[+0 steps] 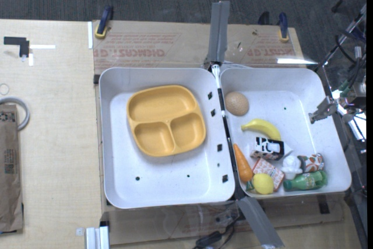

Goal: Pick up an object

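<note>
1. Two shallow white bins are set side by side on the bench, the left bin [116, 183] and the right bin [303, 99], probably so things can be shifted from one to the other.
2. A yellow divided plate [166, 119] is laid flat in the middle of the left bin, compartments up, with bare floor left all around it.
3. The pickable stuff is crowded toward the right bin's near edge and its left wall: a banana [262, 127], a brownish egg-shaped thing [236, 103] nearer the far-left corner, a carrot [242, 162] lying along the left wall, a green bottle [304, 182], a lemon [263, 183] and a small black-and-white carton [269, 147]. They're touching or overlapping, so a clean grab looks tricky; the egg-shaped one and the banana are judged easiest, being most apart.
4. The gripper [324, 109] is seen at the right bin's right edge, over the rim, nothing pinched. Whether it's spread or closed can't be told.
</note>
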